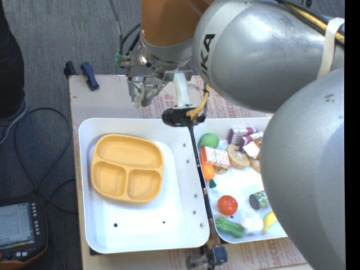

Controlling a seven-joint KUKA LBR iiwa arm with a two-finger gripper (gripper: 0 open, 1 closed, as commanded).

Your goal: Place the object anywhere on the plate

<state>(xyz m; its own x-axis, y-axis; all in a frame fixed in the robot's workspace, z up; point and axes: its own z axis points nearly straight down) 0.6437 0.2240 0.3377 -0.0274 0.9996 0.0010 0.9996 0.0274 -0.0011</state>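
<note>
A: Grey carpet and loose cables surround the bench (107, 97), w/ two shallow white bins side by side on it. Left bin (169, 229) carries a yellow three-compartment plate (127, 167); right bin (247, 193) carries a jumble of toy food.

B: Where's the hand (142, 96)?

A: Up beyond the far rim of the left bin, over bare bench, hanging below the orange band of the arm (253, 44). Fingers point downward. Nothing shows between them.

B: Spread or pressed together?

A: Can't tell — fingertips are small, dark and bunched at this angle.

B: So which object is meant?

A: Task doesn't name one. Candidates lie in the right bin: green ball (209, 141), red-and-white box (216, 157), red tomato (227, 205), green veg (229, 226) near the front rim, plus others half hidden by the arm.

B: Key relation?

A: Objects sit to the camera's right of the hand and nearer the camera; plate sits nearer the camera too, almost straight toward us from the hand, slightly left. My read: pick not yet made, so the hand must go across the divider (198, 167) into the right bin first, then back over it to the plate. Box's long side runs roughly across the bin, slightly tilted.
</note>
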